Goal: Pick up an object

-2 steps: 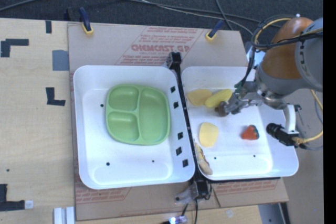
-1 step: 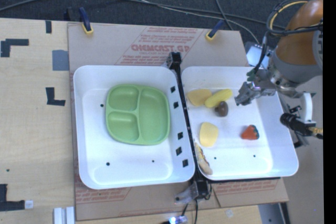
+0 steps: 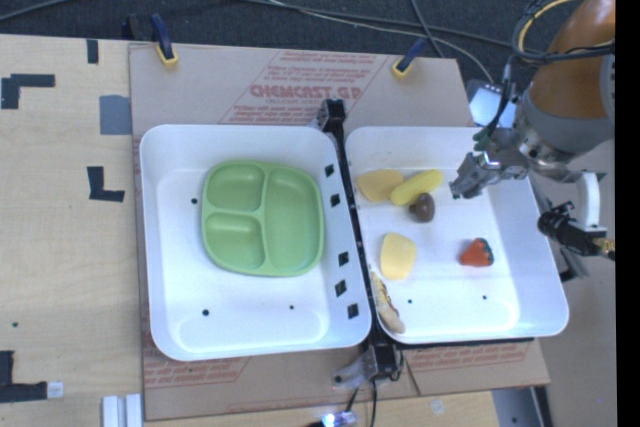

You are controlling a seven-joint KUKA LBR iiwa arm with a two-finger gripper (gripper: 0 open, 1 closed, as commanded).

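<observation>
So from where I stood, basically nothing of the job was done yet. The pincer (image 3: pixel 468 183) hung over the right bin (image 3: pixel 535 265), up near its top right part, and it had nothing in it as far as I could see. Whether it was spread or closed I honestly couldn't tell, it was just a dark blob from that angle. All the stuff was lying loose on the bin floor: a yellow piece (image 3: pixel 379 184) touching a banana-ish thing (image 3: pixel 417 185), a small brown lump (image 3: pixel 424 208) right under that, another yellow chunk (image 3: pixel 397 256) lower down, a red item (image 3: pixel 477 253) off to the right by itself, and a pale something (image 3: pixel 387 307) jammed against the left wall near the bottom. The closest candidates to the pincer looked like the banana-ish thing and the brown lump, just to its left, but not touching it. The left bin (image 3: pixel 165 245) only mattered as the home of a green tray (image 3: pixel 264 219), sitting flat and well away from the arm. So I'd say the whole pick was left to do: line up over one thing, go down, close, lift. The red item looked like the easiest grab to me since it had space all around it, while the yellow cluster was crowded.
</observation>
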